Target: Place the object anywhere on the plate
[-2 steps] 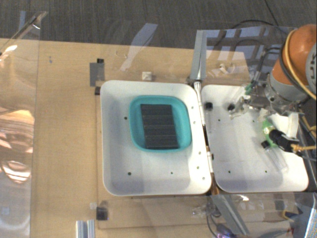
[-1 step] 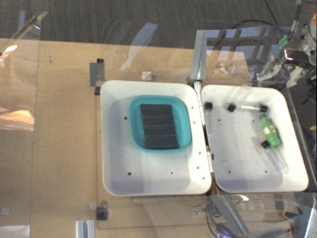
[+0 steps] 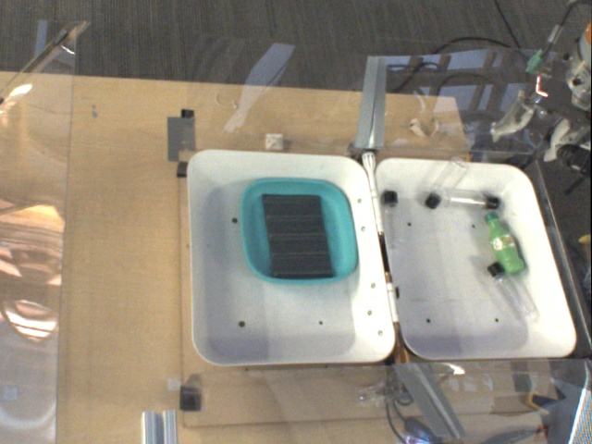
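Both white bins sit nearest my view on the wooden surface (image 3: 102,276), edge to edge. My landmark is the teal plate (image 3: 344,222), which lies in the left bin (image 3: 277,340) toward its upper middle and carries a dark ribbed rectangular pad (image 3: 296,236). I judge the plate is set flat and central so that a drop anywhere over it will land.

Right of the plate, across the shared rim, the right bin (image 3: 462,331) holds the object: a small green bottle (image 3: 505,246), lying on its side near that bin's far right wall, well apart from the plate. Its long axis runs roughly top to bottom in my view, tilted slightly, with a dark cap at the lower end; the upper end also looks dark, though I cannot resolve it. A clear tube (image 3: 462,196) and small dark pieces lie nearby.

Gripper state: I cannot tell. Transfer not yet made.
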`<state>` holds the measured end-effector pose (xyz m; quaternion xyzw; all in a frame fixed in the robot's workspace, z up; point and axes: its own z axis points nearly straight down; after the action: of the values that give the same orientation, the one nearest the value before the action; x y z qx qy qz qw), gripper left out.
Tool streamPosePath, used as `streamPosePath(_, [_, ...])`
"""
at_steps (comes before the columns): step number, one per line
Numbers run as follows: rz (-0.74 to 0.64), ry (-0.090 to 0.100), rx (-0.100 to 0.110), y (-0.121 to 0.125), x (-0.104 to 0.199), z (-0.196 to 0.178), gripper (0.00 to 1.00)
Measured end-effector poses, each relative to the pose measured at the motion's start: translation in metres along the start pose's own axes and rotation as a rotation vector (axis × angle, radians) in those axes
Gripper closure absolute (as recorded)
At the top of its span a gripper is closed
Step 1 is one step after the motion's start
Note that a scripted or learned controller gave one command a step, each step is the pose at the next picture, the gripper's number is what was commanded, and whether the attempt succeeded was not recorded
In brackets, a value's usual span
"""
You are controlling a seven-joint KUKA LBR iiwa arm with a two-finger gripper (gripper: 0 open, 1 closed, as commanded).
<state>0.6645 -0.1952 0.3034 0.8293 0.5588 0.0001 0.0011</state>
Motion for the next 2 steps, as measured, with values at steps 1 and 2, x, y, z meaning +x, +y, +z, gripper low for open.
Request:
streamPosePath(1, [0.046, 0.000, 0.000, 0.005, 0.001, 0.025, 0.00])
streamPosePath(2, [0.110, 0.001, -0.002, 0.005, 0.002, -0.029, 0.00])
